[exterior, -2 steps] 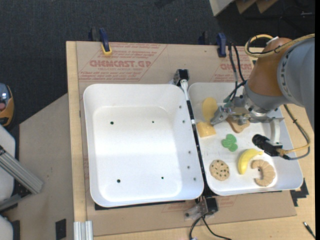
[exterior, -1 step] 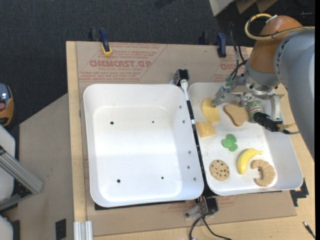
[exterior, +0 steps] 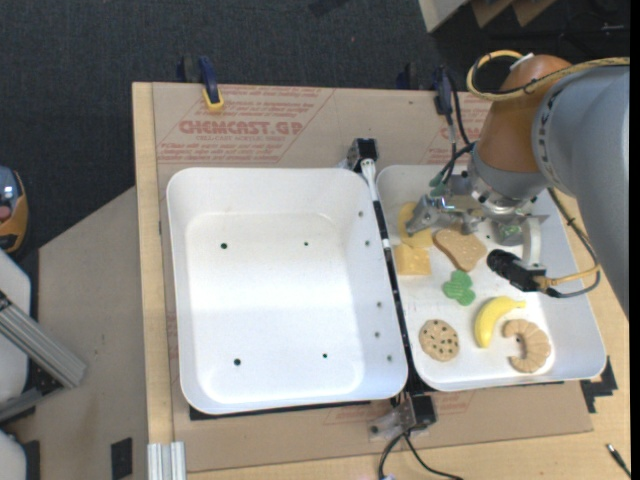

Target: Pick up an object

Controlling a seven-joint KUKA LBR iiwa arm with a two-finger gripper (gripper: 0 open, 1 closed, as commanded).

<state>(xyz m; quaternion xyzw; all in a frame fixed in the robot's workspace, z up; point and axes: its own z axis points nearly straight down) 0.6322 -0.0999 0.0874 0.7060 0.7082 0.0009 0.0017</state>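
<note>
Two shallow white plastic bins sit side by side on a pale counter (exterior: 260, 128) printed with red lettering. The left bin (exterior: 200, 208) fills the middle of the frame, and the right bin (exterior: 585, 353) lies at centre right.

The grey arm with its orange band (exterior: 515, 128) reaches in from the upper right, and its pincer (exterior: 442, 211) hangs over the upper part of the right bin. Whether the pincer is spread or pressed together cannot be told, and nothing can be seen gripped in it.

Just below the pincer lies a brown toast-shaped slice (exterior: 461, 251), with a pale yellow square block (exterior: 413, 260) just beside it on the left, near the bin's left wall. Lower down sits a small green lumpy toy (exterior: 459, 288). Along the bottom of the right bin lie a round speckled brown cookie (exterior: 438, 339), a yellow banana (exterior: 491, 320) and a tan curled croissant (exterior: 529, 346), with the banana between the other two.
</note>
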